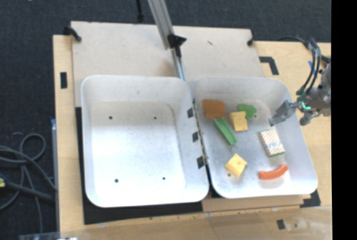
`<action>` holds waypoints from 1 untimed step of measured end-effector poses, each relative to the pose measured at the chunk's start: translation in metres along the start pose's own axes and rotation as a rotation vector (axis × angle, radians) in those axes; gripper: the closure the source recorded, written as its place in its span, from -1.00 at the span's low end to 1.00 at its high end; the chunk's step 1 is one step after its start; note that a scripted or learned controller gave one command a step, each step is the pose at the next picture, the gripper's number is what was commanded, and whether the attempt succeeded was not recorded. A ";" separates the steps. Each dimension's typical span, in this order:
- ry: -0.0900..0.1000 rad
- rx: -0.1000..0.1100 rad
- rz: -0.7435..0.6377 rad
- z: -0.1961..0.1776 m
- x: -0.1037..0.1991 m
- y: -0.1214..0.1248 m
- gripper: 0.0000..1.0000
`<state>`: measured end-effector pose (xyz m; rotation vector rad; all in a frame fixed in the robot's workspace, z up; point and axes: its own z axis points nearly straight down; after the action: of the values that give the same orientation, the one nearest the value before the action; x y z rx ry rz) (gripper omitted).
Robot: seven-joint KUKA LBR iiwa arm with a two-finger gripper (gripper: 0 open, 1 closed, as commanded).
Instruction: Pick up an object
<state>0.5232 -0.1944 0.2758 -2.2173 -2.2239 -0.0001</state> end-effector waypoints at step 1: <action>-0.001 -0.004 0.000 -0.002 0.000 0.001 -1.00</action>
<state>0.5240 -0.1942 0.2778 -2.2199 -2.2265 -0.0038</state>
